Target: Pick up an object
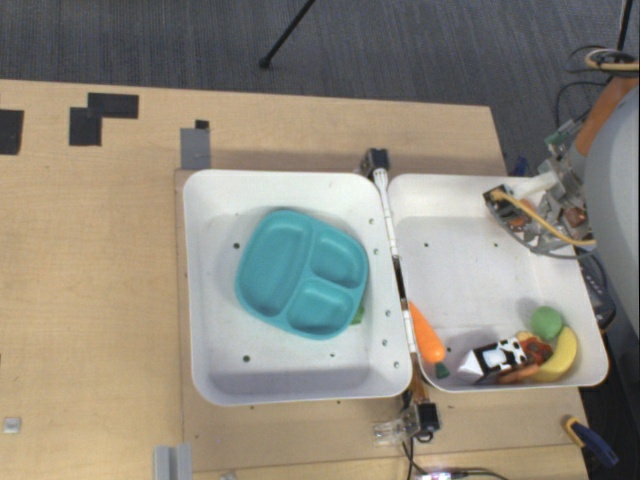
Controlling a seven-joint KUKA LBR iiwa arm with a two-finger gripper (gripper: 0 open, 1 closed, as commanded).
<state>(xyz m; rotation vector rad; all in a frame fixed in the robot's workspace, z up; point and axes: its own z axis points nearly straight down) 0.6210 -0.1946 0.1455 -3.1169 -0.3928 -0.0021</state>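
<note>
**Two-bin bench: contents and surroundings**

**Items for picking, right bin.** The right bin [470,268] holds a cluster in its near-right corner:
- a yellow banana [564,356] curved along the near-right wall;
- a green ball [547,321] just to the far side of the banana, touching it;
- a black-and-white patterned item [498,355] to the left of the banana;
- a reddish-brown piece [524,371] between the patterned item and the banana, too small to identify.

An orange carrot [427,335] lies apart from the cluster against the bin's left wall, tip pointing far. A small dark-green bit [440,371] sits at its near end.

**Left bin.** The left bin [225,373] holds a teal divided plate [300,273], face up and roughly central. A green sliver [357,316] shows from under its near-right edge.

**Gripper.** The gripper [550,213] is over the far-right corner of the right bin, well apart from the cluster. Whether it is released or clenched cannot be told.

**Surroundings.**
- A black clamp [376,159] sits at the far end of the seam between the bins.
- A clip [421,417] sits at the near end of the seam.
- A grey block [195,148] stands by the left bin's far-left corner.
- Black tape marks [100,114] lie on the bench [90,288] at far left.
</note>
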